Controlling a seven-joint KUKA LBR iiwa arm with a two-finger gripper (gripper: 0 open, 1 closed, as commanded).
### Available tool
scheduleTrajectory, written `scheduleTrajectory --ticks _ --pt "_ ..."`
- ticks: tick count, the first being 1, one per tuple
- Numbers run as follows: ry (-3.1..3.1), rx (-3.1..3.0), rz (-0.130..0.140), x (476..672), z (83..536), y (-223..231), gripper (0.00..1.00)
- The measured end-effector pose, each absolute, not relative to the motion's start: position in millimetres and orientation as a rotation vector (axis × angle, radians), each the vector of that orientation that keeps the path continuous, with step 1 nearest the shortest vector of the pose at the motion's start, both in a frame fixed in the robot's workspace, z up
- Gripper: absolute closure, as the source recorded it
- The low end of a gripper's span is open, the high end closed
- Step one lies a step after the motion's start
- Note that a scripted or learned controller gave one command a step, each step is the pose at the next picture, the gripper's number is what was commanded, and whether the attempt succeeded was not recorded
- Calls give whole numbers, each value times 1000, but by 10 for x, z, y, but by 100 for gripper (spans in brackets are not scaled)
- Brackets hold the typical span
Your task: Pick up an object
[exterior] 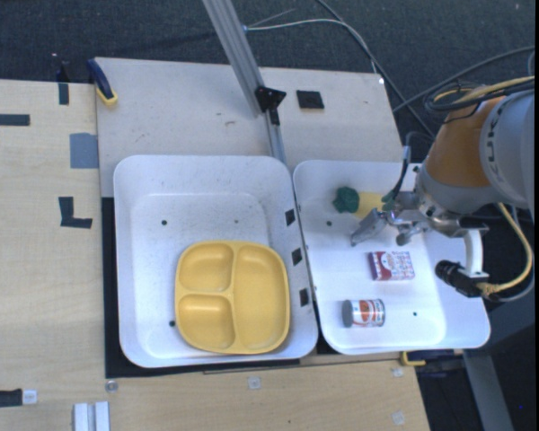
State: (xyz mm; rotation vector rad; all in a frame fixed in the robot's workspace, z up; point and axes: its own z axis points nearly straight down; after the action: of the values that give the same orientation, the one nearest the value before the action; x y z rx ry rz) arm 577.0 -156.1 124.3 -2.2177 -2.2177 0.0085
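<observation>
My gripper [382, 234] hangs over the middle of the right bin [458, 330], its fingers spread open with only white bin floor between them. One finger [364, 232] points to the lower left. A green object [346, 199] lies just up and left of the gripper, with a yellow object [369, 202] beside it, partly hidden by the wrist. A red and white box [391, 265] lies just below the gripper. A small can [364, 312] lies on its side nearer the front.
The left bin [144, 187] holds a yellow divided plate [232, 296]. A metal pole [238, 43] slants down to the rim between the bins. The grey and orange arm [476, 155] covers the right bin's far right corner, with cables behind it.
</observation>
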Motion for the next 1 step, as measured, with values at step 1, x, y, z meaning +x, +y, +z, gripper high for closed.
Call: scheduleTrajectory --ticks 1 --pt "-2224 -2222 1 5777 847 -1564 0"
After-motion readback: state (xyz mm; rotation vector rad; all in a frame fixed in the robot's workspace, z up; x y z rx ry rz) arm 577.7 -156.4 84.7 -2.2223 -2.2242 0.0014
